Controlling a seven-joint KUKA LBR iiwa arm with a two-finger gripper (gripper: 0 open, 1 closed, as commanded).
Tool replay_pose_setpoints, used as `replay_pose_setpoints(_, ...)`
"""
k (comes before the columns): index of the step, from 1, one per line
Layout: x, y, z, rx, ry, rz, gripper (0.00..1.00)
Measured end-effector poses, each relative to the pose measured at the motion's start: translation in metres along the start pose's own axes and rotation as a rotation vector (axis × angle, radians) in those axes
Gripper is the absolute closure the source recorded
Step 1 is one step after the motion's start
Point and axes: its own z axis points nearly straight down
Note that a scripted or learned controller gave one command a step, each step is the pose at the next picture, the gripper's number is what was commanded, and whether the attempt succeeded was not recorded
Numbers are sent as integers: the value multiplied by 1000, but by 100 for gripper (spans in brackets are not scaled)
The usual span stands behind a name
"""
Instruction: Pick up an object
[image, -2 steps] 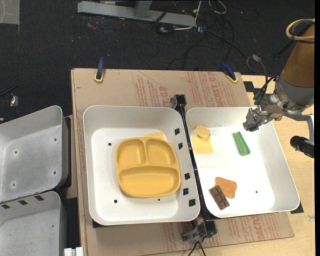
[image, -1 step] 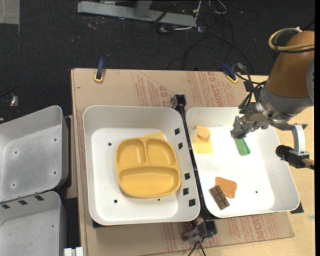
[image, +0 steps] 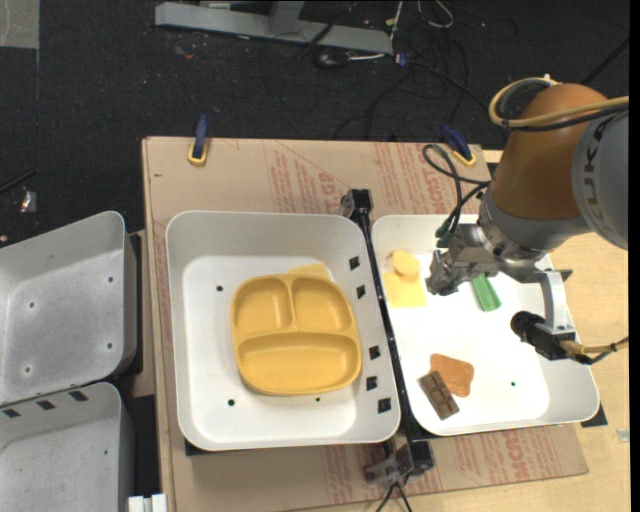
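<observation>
My gripper (image: 447, 276) hangs over the upper middle of the right bin (image: 570, 405), below the grey arm with its orange band. A yellow block (image: 405, 285) with a small rounded yellow piece (image: 404, 263) above it lies just left of the gripper. A green object (image: 486, 293) lies just right of it, partly hidden by the wrist. Nearer the front of the same bin sit an orange wedge (image: 455, 371) and a brown bar (image: 438, 393). I see nothing between the fingers.
The left bin (image: 195, 400) holds a yellow divided tray (image: 296, 335) with a pale yellow sheet (image: 312, 271) under its far edge. A black divider (image: 374, 300) runs between the bins. Cables trail at the right, and white bin lids lie at far left.
</observation>
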Motion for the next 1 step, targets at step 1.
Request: replay_pose_setpoints(1, 54, -14, -9, -2, 0, -1, 100)
